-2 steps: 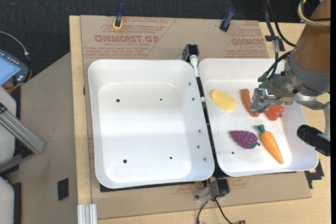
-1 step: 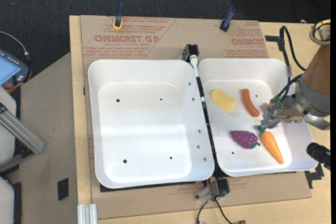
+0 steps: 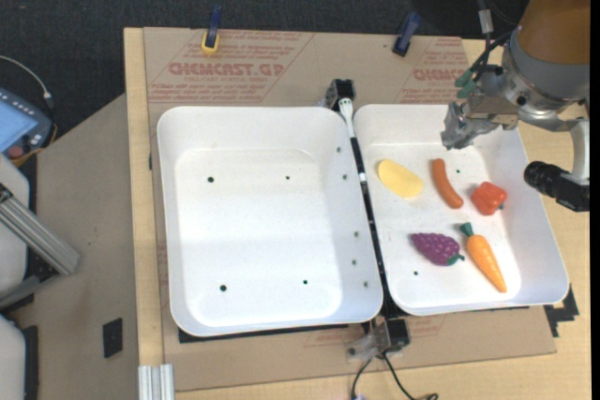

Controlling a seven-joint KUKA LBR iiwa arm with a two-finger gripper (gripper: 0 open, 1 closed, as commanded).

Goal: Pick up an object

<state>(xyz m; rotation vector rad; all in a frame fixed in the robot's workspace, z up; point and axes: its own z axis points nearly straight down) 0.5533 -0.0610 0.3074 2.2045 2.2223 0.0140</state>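
Observation:
The right bin (image 3: 525,290) holds five toy foods: a yellow lemon-like piece (image 3: 400,180), an orange-red sausage (image 3: 447,183), a red pepper (image 3: 487,198), a purple grape bunch (image 3: 437,247) and an orange carrot (image 3: 487,261). My gripper (image 3: 454,137) hangs over the bin's far part, just above and behind the sausage. Nothing shows between its fingertips.
The left bin (image 3: 187,229) lies beside the right one, with a black divider strip (image 3: 361,192) between them. Both rest on a cardboard sheet (image 3: 281,61) held by a yellow clamp (image 3: 212,33) and a blue clamp (image 3: 407,33). A black part (image 3: 558,183) juts in at the right.

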